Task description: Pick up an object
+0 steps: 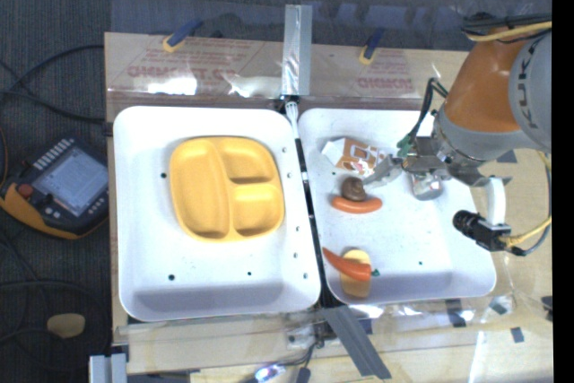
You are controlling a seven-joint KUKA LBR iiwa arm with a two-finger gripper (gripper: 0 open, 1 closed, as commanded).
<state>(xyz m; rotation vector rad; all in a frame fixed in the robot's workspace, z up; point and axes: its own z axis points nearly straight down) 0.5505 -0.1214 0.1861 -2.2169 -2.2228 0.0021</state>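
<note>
The right bin holds several small objects. A white and orange packet lies near its back left. In front of that sit a brown lump and an orange sausage-shaped piece, touching each other. An orange carrot-like piece and a yellow piece lie together by the front wall. My gripper hangs over the middle of the right bin, just right of the packet and the brown lump. It is open, with nothing between its fingers.
The left bin bears a yellow divided plate. A ridge separates the two bins. A black cable connector hangs off the arm over the right bin's right side. A pendant lies on the floor at left.
</note>
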